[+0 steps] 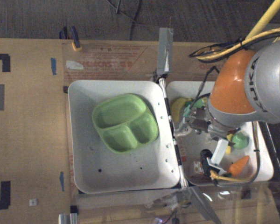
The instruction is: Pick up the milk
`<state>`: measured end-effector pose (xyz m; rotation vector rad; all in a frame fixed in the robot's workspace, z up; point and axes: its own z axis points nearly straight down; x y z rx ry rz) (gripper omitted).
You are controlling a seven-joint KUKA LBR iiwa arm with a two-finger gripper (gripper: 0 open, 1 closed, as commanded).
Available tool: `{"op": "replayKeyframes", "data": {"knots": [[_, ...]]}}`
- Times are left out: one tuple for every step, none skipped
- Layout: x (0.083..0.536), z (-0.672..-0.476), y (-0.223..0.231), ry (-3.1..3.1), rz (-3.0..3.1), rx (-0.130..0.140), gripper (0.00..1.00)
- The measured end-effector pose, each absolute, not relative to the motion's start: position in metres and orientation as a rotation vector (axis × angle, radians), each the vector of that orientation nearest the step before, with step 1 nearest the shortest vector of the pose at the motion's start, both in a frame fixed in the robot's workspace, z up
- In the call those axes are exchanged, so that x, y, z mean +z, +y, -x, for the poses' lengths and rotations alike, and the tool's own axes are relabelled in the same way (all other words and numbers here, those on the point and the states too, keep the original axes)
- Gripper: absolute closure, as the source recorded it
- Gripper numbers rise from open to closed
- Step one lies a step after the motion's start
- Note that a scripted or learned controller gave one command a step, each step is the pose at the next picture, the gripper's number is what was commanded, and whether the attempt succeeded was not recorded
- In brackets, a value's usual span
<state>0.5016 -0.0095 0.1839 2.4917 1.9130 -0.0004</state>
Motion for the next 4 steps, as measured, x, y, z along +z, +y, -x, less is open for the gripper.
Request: {"op": "replayKeyframes", "data": {"knots": [[0.184, -0.506, -0.078, 1.882, -2.514, -0.001, 0.00], [0.286, -0.480, -0.094, 2.433, -1.985, 0.001, 0.00], [0.184, -0.479, -0.005, 2.579, -1.795, 0.000, 0.00], [0.194, -0.480, -0.005, 2.575, -1.798, 0.002, 1.00]]}}
